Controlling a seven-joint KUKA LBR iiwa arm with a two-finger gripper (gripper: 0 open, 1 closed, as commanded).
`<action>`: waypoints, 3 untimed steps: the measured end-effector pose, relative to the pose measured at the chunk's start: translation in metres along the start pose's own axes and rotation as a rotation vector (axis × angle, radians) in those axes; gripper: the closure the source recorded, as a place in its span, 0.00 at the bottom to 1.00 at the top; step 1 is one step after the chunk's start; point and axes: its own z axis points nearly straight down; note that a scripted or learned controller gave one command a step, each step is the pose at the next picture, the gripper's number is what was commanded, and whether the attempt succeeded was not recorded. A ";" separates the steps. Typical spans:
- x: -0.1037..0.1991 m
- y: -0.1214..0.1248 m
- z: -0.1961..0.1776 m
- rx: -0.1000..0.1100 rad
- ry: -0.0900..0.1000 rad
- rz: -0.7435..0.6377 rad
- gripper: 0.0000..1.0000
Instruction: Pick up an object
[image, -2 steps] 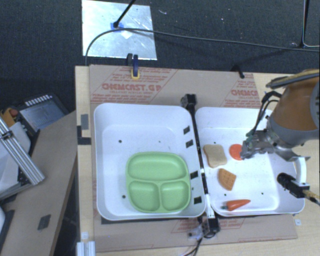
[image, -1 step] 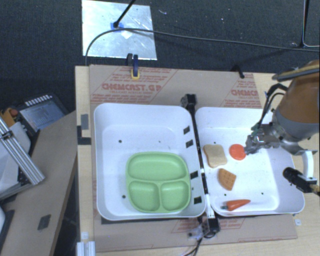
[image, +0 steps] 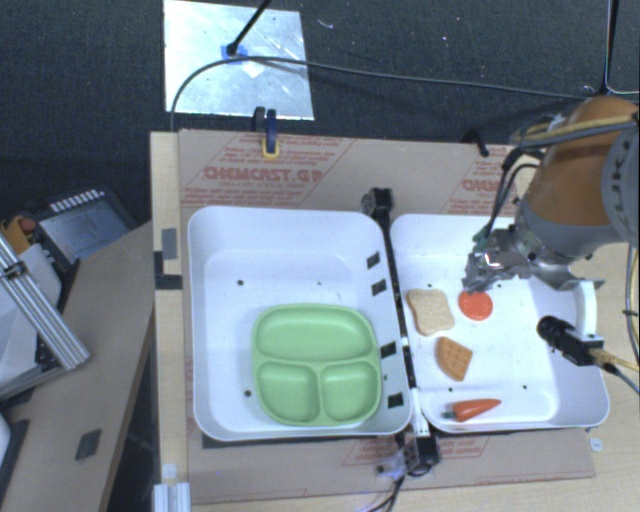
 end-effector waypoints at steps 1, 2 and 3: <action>0.045 0.022 -0.013 -0.001 0.000 -0.001 1.00; 0.094 0.049 -0.002 0.001 0.001 -0.001 1.00; 0.136 0.076 0.000 0.000 0.001 -0.001 1.00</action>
